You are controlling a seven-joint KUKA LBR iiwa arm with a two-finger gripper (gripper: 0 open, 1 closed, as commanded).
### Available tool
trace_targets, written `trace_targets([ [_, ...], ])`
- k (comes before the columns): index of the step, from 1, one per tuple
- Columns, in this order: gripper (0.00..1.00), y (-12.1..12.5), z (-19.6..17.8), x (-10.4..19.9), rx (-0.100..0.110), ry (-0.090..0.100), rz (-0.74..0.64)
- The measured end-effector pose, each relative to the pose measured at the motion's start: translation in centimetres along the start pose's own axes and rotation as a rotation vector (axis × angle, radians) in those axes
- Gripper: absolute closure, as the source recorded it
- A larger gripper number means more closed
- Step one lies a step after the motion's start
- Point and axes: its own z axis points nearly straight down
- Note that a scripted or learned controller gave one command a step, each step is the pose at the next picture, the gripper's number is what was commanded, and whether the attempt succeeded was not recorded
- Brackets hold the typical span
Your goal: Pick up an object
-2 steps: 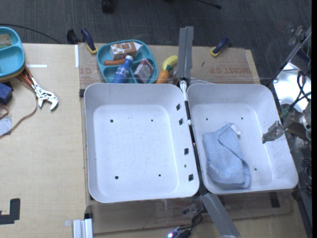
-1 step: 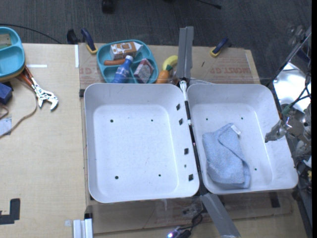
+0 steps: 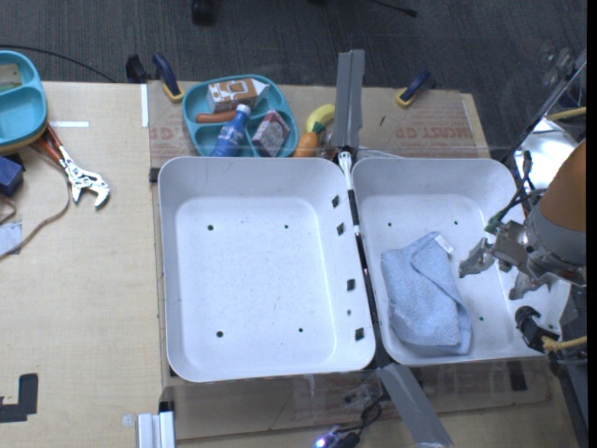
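Observation:
A crumpled light blue cloth (image 3: 424, 292) lies in the right white bin (image 3: 420, 164), toward its front middle. My gripper (image 3: 490, 278) hangs over the right side of that bin, just right of the cloth's edge. Its two dark fingers (image 3: 466, 265) are spread open with nothing between them. The grey arm with its orange band enters from the right edge.
The left white bin (image 3: 252, 269) sits beside the right one, with a grey divider post (image 3: 350, 91) between them at the back. Behind the bins stand a blue tray (image 3: 238, 115) of small items and a banana (image 3: 320, 118). A wrench (image 3: 84, 183) lies on the wooden bench at left.

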Motion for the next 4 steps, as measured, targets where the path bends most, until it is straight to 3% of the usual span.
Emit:
trace_targets([
  [1, 0.00, -0.3, 0.1, -3.3, 0.000, 0.000, -0.059],
  [2, 0.00, 0.3, -4.5, -4.2, -0.003, 0.000, 0.093],
  [3, 1.00, 0.3, -5.3, -4.2, -0.001, -0.002, 0.090],
  [4, 1.00, -2.9, -4.0, 2.0, 0.001, 0.000, 0.427],
])
